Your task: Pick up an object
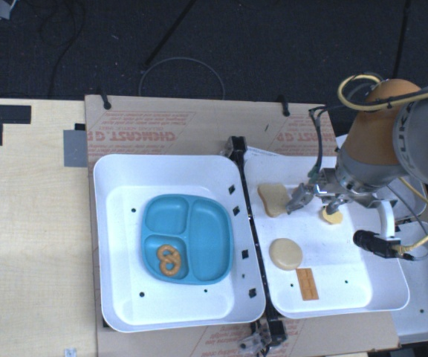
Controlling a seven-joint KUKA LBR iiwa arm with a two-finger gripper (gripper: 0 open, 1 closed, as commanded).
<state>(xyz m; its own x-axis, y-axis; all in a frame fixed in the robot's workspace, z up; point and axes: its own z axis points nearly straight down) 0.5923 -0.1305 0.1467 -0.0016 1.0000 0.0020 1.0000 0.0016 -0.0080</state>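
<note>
In the right bin (392, 288), my gripper (316, 201) hangs low over the upper middle with its fingers spread open and nothing between them. A beige bread-like piece (272, 198) lies just left of the left fingertip (298, 201). A small yellow piece (333, 216) sits just below the right finger, partly under it. Further toward the front lie a round tan cookie (285, 253) and a brown rectangular cracker (307, 283).
The left bin (117, 199) holds a blue divided plate (199, 229) with a pretzel (169, 259) in its lower-left compartment. A black ridge (247, 222) separates the bins. A black cable connector (374, 242) hangs right of the gripper.
</note>
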